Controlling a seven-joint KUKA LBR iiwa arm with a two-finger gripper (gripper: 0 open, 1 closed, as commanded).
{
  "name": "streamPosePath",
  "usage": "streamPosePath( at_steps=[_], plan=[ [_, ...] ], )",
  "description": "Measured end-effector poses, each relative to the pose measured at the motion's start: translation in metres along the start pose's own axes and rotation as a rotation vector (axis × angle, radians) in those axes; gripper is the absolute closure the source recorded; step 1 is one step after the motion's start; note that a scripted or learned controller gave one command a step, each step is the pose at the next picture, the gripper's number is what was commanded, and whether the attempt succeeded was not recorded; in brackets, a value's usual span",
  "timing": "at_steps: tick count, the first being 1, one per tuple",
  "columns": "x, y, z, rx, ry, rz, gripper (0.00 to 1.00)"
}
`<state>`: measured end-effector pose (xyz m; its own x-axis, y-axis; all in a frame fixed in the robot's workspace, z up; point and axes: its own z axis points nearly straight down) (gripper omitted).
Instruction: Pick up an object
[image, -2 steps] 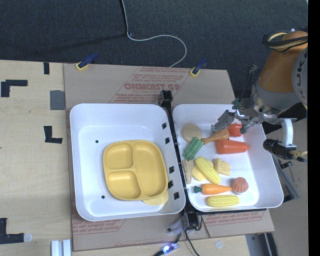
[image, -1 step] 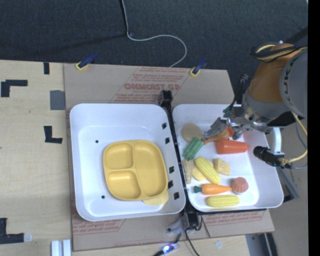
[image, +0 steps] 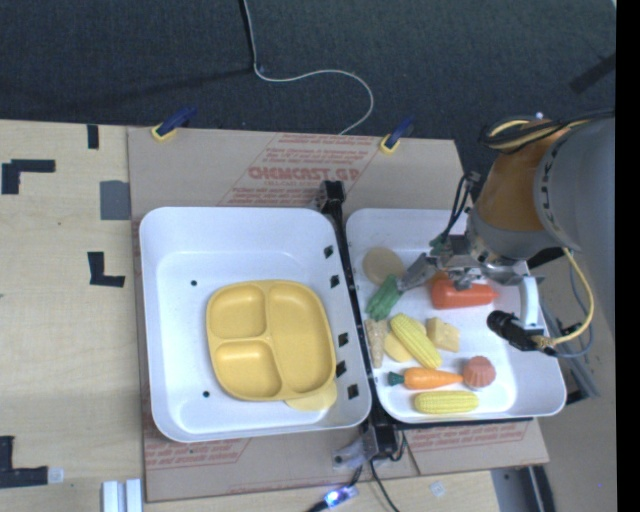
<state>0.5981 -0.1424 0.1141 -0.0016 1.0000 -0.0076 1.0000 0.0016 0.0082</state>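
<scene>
The right bin (image: 540, 385) holds several toy foods. A red-orange piece (image: 463, 295) lies near its far right side. My gripper (image: 450, 268) hangs over that bin, right above and touching or nearly touching the red-orange piece. A green piece (image: 383, 297) and a beige round piece (image: 380, 263) lie to its left. Nearer the front are a yellow corn cob (image: 415, 338), a carrot (image: 432, 378), a reddish round fruit (image: 479, 372) and a second corn cob (image: 445, 402). Nothing visibly hangs from the gripper.
The left bin (image: 170, 260) holds a yellow divided plate (image: 270, 337). A black clip and ridge (image: 338, 250) join the two bins. The arm's grey body and orange band (image: 515, 190) loom over the right bin's far right corner, with cables (image: 560, 330) beside it.
</scene>
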Motion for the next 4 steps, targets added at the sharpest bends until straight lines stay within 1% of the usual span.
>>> streamPosePath(
  at_steps=[1, 2, 3, 4],
  plan=[
    [-0.002, 0.006, 0.004, -0.02, -0.003, -0.001, 0.0],
    [-0.003, 0.007, -0.006, -0.021, -0.006, 0.0, 1.0],
    [-0.002, 0.003, -0.049, 0.006, 0.007, 0.0, 1.0],
    [-0.012, 0.004, -0.099, 0.006, 0.007, 0.0, 1.0]
  ],
)
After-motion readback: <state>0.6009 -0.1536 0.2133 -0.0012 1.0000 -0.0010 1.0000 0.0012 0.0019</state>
